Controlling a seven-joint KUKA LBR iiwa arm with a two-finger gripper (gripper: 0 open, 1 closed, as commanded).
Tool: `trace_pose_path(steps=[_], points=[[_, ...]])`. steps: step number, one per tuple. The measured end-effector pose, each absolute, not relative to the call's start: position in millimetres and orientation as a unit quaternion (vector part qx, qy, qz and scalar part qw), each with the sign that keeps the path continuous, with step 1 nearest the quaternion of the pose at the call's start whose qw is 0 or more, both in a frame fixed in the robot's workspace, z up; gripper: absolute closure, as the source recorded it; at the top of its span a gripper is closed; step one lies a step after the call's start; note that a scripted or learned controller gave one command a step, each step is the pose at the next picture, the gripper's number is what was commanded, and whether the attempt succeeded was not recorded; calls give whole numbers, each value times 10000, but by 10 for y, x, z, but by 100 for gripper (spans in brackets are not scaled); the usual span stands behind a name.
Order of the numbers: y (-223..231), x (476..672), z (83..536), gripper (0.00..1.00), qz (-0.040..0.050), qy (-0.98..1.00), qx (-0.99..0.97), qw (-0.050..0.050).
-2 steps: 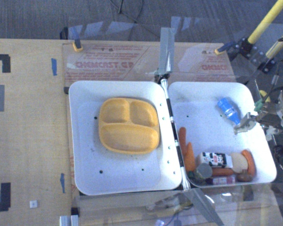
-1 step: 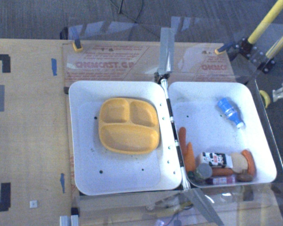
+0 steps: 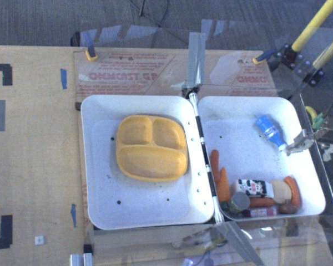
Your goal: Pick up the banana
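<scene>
Evidently the pick is only just getting going.
Gripper is hovering at the right bin's right edge; I cannot tell its opening.

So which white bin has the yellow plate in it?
The left white bin, holding the yellow divided plastic plate; the right white bin holds a blue bottle and orange carrots.

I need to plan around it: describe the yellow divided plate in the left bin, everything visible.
The yellow plate looks like moulded plastic, a rounded rectangle with three compartments: two smaller ones on its far side and one long one on its near side. It lies flat and upright on the floor of the left bin, somewhat toward the far side, apart from the walls. Nothing lies in it or touches it.
</scene>
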State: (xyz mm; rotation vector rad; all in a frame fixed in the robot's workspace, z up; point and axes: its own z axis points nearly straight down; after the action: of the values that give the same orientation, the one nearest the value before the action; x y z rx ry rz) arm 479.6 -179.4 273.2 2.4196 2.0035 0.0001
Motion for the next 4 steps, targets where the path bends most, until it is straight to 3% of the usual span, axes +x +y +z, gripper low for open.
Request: trace_pose_path(steps=[1,2,3,4], points=[[-1797,4805,2832,100,6,6376,7704,14],[-1797,4805,2831,0,5,6375,7704,14],[-1336,4795,1347,0,3,6765,7365,-4],[-1959,5360,1617,0,5,7159,6982,12]])
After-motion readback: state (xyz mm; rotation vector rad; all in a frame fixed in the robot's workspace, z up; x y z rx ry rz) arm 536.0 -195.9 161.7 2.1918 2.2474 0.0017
